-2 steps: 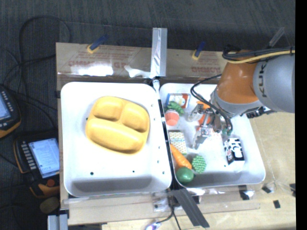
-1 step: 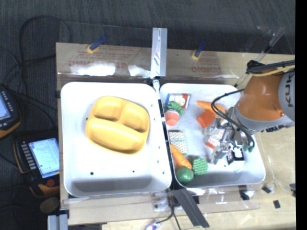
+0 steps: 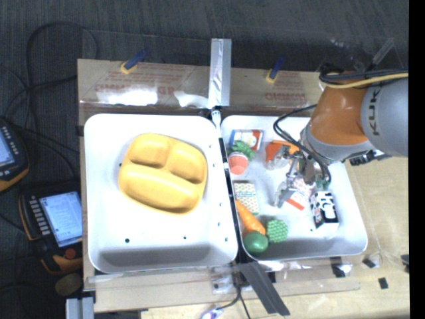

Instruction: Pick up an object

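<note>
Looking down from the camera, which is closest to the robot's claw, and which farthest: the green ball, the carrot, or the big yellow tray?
From the gripper:
1. Green ball, at the right bin's near edge.
2. Carrot, beside the divider; too close to call against the ball.
3. Yellow tray, in the left bin.

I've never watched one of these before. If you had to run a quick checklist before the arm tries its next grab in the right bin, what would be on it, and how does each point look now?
1. Gripper over the right bin, above the small things: ok.
2. Something already between its fingers: cannot tell; the wrist and clutter hide them.
3. A thing close under it: ok; a red and white packet lies beside the tips.
4. Target standing apart from its neighbours: not ok; the packet and a black and white box crowd together.
5. Carrot and green ball out of the way: ok, they lie near the bin's front left corner.
6. Yellow tray in the left bin: ok, far from the arm.
</note>
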You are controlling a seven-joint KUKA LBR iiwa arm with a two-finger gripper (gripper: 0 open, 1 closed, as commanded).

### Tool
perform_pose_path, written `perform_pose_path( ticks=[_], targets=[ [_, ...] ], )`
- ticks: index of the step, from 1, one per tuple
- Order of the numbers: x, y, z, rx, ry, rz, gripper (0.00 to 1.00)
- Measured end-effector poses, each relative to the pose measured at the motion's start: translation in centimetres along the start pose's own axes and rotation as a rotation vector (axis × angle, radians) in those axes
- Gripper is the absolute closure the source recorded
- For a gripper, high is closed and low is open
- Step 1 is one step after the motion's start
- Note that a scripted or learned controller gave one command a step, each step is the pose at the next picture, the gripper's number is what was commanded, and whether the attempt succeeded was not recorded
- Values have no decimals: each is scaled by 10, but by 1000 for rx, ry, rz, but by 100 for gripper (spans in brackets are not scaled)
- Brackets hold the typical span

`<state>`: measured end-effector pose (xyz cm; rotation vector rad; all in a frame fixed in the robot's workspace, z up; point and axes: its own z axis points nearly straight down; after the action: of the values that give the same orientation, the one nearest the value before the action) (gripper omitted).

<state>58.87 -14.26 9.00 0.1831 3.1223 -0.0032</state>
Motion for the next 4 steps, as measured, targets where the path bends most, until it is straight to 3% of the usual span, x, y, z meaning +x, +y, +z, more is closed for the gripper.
perform_pose_path(
  ticks=[1, 2, 3, 4],
  targets=[
    [72, -47, -1, 2, 2, -76, 0],
    [81, -49, -2, 0, -6, 31, 0],
    [94, -45, -3, 4, -8, 10, 0],
    [97, -21, -2, 3, -5, 23, 0]
  ],
)
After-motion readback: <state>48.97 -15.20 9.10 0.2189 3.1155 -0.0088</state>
